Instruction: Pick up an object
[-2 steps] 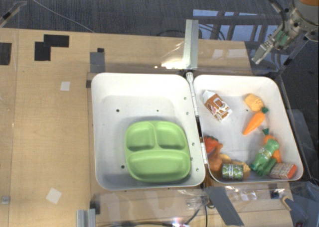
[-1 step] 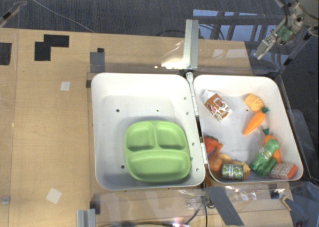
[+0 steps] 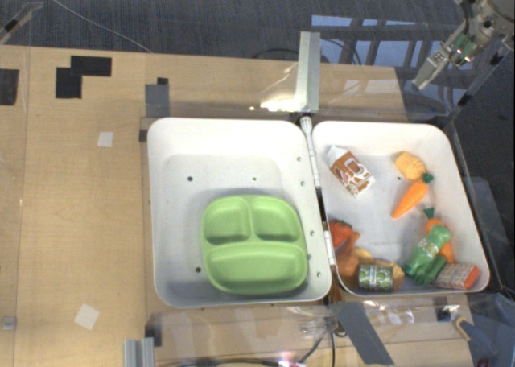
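Two white bins are set side by side on the tabletop [image 3: 80,220]. The left bin [image 3: 173,164] is taken up by a green divided plate [image 3: 253,245], laid flat toward the front, two small sections at the back and one long one in front.

The right bin [image 3: 378,136] is where all the pickable stuff is found. A small brown and white carton [image 3: 352,172] is laid near the back left, tilted on a diagonal. A round yellow-orange piece [image 3: 409,165] is seen at the back right, and just beside it a toy carrot [image 3: 411,197], its long axis run diagonally, leafy end pointed up-right and tip down-left. Along the front, a clump is packed close: a red item [image 3: 342,235], a green-labelled can [image 3: 374,277] on its side, a green bottle [image 3: 429,251] and a reddish pack [image 3: 456,277] in the right corner.

The gripper [image 3: 459,47] is parked up at the top right, outside the bins, well apart from everything. Whether the jaws are apart or together can't be told, too blurry.
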Controlling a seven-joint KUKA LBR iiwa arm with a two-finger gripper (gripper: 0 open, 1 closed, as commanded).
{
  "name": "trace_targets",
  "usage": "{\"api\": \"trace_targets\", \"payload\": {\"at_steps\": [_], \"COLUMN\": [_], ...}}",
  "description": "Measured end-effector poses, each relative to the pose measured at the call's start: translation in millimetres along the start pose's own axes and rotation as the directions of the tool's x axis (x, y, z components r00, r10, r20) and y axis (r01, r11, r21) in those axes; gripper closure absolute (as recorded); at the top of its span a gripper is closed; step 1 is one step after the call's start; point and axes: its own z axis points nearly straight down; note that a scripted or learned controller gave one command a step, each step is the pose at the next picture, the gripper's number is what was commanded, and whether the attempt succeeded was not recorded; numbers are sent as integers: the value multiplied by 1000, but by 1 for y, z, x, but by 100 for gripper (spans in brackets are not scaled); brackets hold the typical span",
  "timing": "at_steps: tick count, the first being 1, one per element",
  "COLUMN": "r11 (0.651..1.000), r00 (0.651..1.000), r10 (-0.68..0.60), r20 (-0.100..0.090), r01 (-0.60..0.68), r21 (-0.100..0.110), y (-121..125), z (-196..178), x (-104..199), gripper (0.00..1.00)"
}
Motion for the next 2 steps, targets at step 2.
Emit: {"api": "trace_targets", "payload": {"at_steps": [2], "r11": [1000], "r00": [1000], "r10": [-8], "r20": [16], "r01": [8], "r21": [-12], "y": [3], "z": [-27], "x": [-2], "gripper": [100]}}
